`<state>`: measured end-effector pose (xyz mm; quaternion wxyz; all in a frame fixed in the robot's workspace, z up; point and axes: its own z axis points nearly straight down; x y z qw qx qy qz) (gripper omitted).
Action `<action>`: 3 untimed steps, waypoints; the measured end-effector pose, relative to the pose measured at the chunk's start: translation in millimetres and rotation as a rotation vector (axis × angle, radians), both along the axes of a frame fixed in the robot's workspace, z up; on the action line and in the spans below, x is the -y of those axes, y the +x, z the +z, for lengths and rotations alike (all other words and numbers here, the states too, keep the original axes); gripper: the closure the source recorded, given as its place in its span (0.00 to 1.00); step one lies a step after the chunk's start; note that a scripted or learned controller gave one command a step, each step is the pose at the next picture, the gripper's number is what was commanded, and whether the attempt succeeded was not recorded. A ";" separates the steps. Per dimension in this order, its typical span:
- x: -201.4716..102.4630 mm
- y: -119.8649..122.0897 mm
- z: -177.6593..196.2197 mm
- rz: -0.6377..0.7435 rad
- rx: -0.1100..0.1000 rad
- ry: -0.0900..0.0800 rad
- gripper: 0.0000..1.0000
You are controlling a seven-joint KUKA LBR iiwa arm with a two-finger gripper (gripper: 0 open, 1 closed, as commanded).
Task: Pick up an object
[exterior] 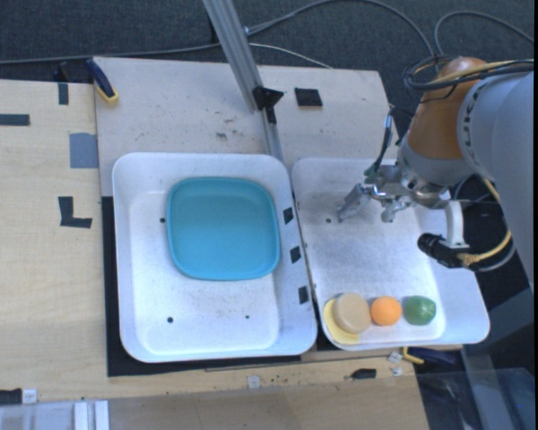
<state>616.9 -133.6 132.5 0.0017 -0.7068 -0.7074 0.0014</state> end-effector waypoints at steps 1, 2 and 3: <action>-0.3 0.0 -44.3 0.000 0.004 -0.001 0.00; 0.1 0.8 -32.2 0.000 0.007 -0.002 1.00; 8.1 7.5 22.6 -0.001 0.008 -0.001 1.00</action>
